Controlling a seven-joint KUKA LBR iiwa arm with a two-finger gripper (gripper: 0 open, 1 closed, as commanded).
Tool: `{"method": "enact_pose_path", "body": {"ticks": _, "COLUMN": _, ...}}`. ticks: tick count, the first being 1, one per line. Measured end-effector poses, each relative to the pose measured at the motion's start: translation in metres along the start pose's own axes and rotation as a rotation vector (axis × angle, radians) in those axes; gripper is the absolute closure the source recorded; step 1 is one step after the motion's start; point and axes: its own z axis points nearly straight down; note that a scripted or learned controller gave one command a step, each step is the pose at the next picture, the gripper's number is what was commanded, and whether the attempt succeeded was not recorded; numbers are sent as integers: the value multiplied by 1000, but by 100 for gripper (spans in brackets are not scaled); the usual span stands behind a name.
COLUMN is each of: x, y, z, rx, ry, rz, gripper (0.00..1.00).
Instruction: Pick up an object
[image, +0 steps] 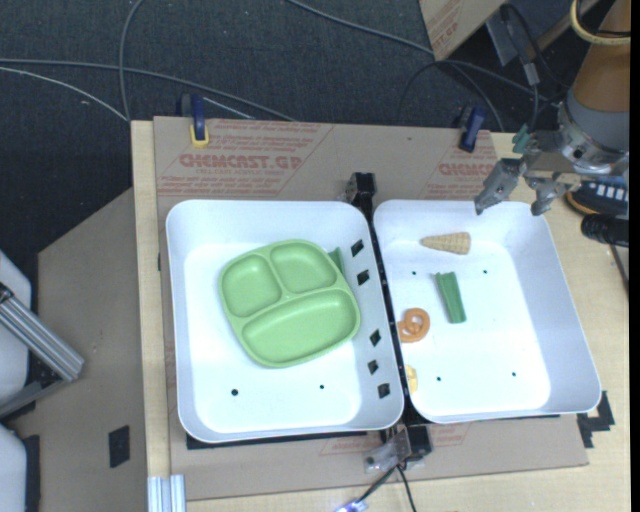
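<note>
Three small things lie in the right bin (560, 330): a cone (446, 241) near the far wall, a green stick (450, 297) in the middle, and an orange ring (414, 324) toward the left wall. A green tray (290, 302) sits in the left bin (200, 300), well apart from them. We judge all three small pieces to be light, stiff plastic, likely slick. The stick looks easiest: straight sides, so we would close across its narrow width at mid-length. The cone tapers and could squirt out; the ring lies flat and offers little height.

We see the gripper (515, 195) poised above the far right corner of the right bin, over the counter (300, 150) edge. Its jaws are spread, with nothing between them. The arm comes in from the right, wrist pointing down and slightly left, the cone being nearest.
</note>
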Motion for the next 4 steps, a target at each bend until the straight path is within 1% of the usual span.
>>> {"method": "enact_pose_path", "body": {"ticks": 1, "x": 0, "y": 2, "z": -6, "rx": -11, "ry": -2, "rz": -2, "gripper": 0}}
{"method": "enact_pose_path", "body": {"ticks": 2, "x": 3, "y": 12, "z": 49, "rx": -5, "ry": -1, "rz": -4, "gripper": 0}}
{"method": "enact_pose_path", "body": {"ticks": 3, "x": 2, "y": 13, "z": 91, "rx": -6, "ry": -1, "rz": -2, "gripper": 0}}
{"method": "enact_pose_path", "body": {"ticks": 4, "x": 0, "y": 13, "z": 155, "rx": -4, "ry": 0, "rz": -2, "gripper": 0}}
